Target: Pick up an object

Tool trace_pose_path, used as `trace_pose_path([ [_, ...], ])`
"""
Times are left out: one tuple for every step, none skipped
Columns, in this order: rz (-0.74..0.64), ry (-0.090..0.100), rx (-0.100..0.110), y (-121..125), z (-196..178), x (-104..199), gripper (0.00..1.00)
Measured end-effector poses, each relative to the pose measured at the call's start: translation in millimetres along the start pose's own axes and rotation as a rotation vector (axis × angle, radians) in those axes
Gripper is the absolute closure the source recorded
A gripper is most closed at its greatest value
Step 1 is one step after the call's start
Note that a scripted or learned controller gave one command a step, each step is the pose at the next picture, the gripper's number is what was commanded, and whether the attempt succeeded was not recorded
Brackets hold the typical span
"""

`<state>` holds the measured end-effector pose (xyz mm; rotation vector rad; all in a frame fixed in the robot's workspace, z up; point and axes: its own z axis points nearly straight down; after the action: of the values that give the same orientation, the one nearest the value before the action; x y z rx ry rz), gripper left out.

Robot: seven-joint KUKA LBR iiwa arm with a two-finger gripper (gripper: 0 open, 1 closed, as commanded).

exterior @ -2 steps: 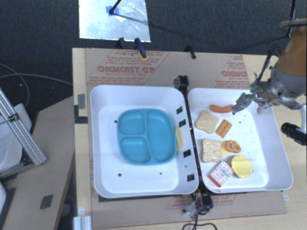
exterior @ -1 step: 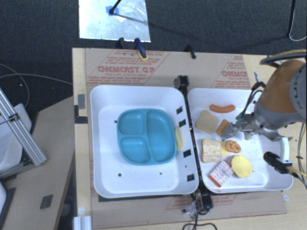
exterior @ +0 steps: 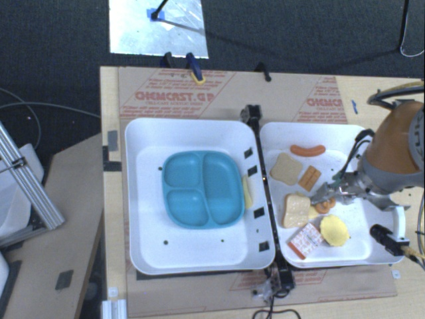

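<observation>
Partly cut off at the frame's right edge, the arm (exterior: 398,151) is seen over the right bin (exterior: 358,254). Its gripper (exterior: 325,197) is lowered among the toy foods, beside a cheese wedge (exterior: 296,211) and a lemon (exterior: 334,231); how it is set cannot be told.

Grey arm (exterior: 398,158) with orange band, in from the right, tool (exterior: 323,196) low and leftward.

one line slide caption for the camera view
Claw lowered among toy foods in the right bin, near a lemon; blue divided plate in the left bin.
</observation>
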<state>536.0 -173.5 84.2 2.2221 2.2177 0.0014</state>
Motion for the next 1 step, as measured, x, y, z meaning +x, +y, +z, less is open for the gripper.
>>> trace_pose_path([
  [-0.004, -0.001, -0.004, 2.3, -12.2, 1.0, 1.00],
])
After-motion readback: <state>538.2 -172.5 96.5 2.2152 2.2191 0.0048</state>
